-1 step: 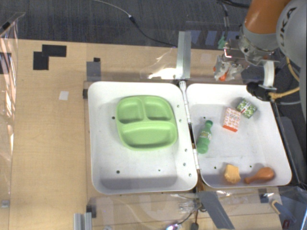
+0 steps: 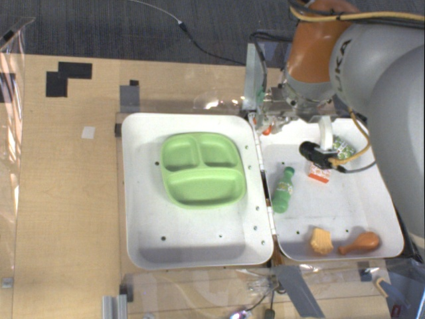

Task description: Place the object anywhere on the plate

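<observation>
A green divided plate (image 2: 201, 169) lies in the left white bin (image 2: 143, 231), with nothing on it. The right bin (image 2: 372, 198) holds a green bottle (image 2: 283, 189) lying near its left wall, a red and white packet (image 2: 320, 173), a green and white packet (image 2: 343, 149), a yellow chunk (image 2: 321, 240) and a brown drumstick-shaped piece (image 2: 360, 242). My gripper (image 2: 265, 121) hangs over the far left corner of the right bin, close to the wall between the bins. I see nothing held in it. It stands well above the bottle and apart from it.
The arm's grey body (image 2: 392, 92) covers the right bin's far right part. A grey upright post (image 2: 253, 78) stands just behind the gripper. A thin cable (image 2: 179, 24) runs across the floor beyond the bench.
</observation>
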Tool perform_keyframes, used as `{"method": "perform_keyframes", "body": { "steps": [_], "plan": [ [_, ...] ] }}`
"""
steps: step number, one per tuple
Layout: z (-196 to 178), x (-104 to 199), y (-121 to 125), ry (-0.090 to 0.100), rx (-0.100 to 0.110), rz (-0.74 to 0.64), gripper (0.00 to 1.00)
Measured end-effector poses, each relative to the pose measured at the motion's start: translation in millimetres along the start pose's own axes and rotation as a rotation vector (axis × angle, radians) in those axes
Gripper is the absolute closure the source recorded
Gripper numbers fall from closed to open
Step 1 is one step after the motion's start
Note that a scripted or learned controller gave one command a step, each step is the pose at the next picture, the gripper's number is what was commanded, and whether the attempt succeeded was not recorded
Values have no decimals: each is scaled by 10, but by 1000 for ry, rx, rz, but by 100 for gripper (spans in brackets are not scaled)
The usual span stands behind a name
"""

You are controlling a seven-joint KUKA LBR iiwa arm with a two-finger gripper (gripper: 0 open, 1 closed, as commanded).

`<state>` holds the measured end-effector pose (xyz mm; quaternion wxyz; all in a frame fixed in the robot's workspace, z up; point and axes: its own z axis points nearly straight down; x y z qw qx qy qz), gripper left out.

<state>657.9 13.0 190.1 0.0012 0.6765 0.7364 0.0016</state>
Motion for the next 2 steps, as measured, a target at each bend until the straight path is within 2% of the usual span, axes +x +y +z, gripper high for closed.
{"method": "perform_keyframes", "body": {
  "steps": [1,2],
  "plan": [
    [47,807,-525,1,1,99,100],
    [46,803,-525,1,1,100,0]
  ]
}}
